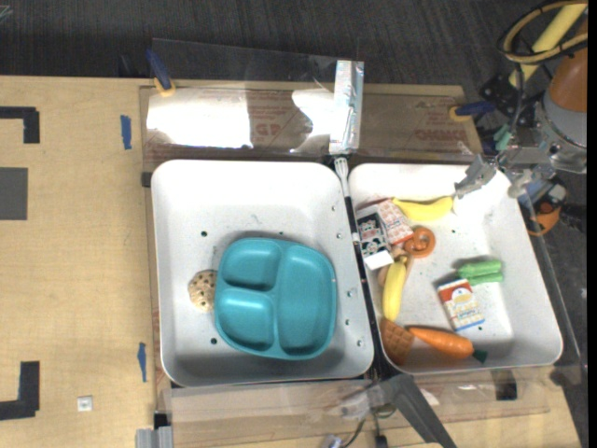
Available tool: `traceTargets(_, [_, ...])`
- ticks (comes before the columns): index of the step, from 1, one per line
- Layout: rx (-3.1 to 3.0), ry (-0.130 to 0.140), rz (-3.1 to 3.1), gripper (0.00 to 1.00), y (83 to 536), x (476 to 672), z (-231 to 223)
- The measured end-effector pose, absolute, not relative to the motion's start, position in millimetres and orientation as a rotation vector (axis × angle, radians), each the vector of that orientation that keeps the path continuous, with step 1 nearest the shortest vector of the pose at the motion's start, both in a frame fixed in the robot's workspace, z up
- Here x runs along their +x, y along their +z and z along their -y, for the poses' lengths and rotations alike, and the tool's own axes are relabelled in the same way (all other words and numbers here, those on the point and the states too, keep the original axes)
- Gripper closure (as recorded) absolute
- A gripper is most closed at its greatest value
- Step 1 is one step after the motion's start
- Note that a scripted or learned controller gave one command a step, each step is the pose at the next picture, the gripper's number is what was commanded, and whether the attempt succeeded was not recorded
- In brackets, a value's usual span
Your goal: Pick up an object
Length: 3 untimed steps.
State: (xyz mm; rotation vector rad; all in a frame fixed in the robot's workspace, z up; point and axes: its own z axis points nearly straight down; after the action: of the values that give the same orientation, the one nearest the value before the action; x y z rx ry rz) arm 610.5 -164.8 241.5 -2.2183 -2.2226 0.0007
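Observation:
My gripper (492, 183) hangs over the far right corner of the right bin (532, 343), open, with nothing between its fingers. Just left of it lies a yellow banana (424, 209). Further into the bin are a pretzel (418, 242), a second banana (395, 288), small printed cartons (374, 234), a green piece (481, 270), a red and white juice box (462, 304), a carrot (440, 342) and a brown cone (394, 338).
The left bin (187, 194) holds a teal divided plate (277, 295) with a cookie (201, 288) beside its left edge. A clear plastic sheet (252, 110) lies behind the bins. Cables (541, 26) sit at the top right near the arm.

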Motion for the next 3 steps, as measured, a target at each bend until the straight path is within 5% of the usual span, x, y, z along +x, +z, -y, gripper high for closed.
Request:
traceTargets(1, [-1.595,0.001,2.701,0.00,109,583.4,146])
traceTargets(2, [-1.775,0.000,2.596,0.00,87,593.9,109])
traceTargets(3, [-1.780,-0.007,2.601,1.00,100,596.4,109])
